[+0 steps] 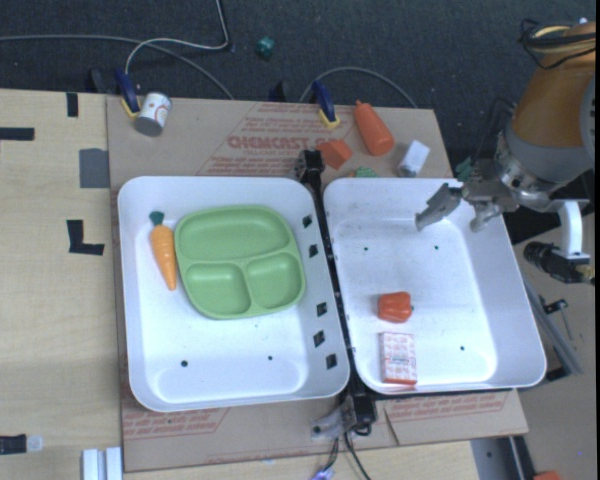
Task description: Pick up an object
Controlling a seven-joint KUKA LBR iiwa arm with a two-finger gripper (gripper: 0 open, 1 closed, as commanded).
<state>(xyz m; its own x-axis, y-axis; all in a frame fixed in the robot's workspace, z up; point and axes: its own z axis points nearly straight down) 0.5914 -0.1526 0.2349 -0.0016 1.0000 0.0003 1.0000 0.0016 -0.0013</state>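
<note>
Two candidates in the right white bin [500, 363]: small red-orange block [395, 308], flat red-and-white packet [398, 357] just beside it. My gripper [458, 211] hovers near the far rim, fingers apart, nothing between. I'd centre over the block, descend straight.

Grey arm [540, 158] — orange band [555, 93] above the wrist, grey two-finger claw [458, 211]

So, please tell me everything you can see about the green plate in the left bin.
The green plate is a light green tray with rounded corners, looks like plastic, divided into three compartments: one long at the top, two smaller below. It lies flat in the left bin, slightly turned. The compartments hold nothing. A toy carrot lies close along its left edge; whether they touch is unclear.
</note>
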